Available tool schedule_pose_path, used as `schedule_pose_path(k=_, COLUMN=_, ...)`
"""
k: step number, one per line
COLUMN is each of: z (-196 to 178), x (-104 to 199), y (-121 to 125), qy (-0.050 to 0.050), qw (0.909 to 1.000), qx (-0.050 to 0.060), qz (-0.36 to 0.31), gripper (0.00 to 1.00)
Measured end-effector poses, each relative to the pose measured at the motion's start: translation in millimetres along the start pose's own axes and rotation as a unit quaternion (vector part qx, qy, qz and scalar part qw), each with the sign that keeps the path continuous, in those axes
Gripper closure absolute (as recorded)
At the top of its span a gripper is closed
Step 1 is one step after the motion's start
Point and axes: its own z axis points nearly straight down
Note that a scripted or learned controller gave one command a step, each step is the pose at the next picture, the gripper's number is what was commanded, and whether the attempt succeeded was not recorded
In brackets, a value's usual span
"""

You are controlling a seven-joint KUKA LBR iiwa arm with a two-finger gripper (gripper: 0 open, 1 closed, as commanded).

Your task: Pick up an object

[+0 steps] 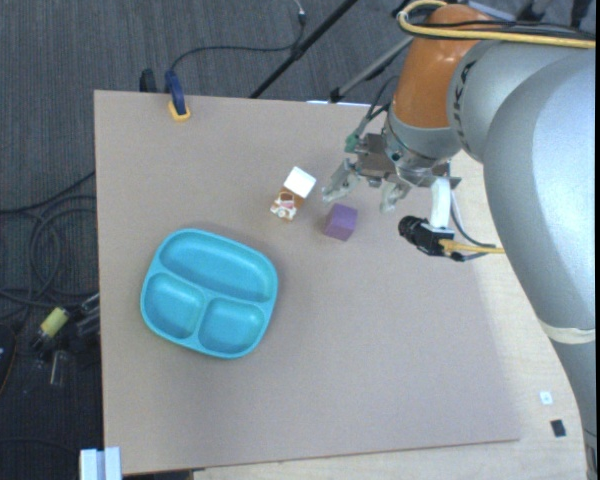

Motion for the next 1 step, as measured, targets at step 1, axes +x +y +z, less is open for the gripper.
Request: schedule_pose_path(k=1, z=0.2, x=-14.2, y=-37.3, qy=-0.001, qw=0.9999, qx=0.000, qz=0.013, gripper=0.00)
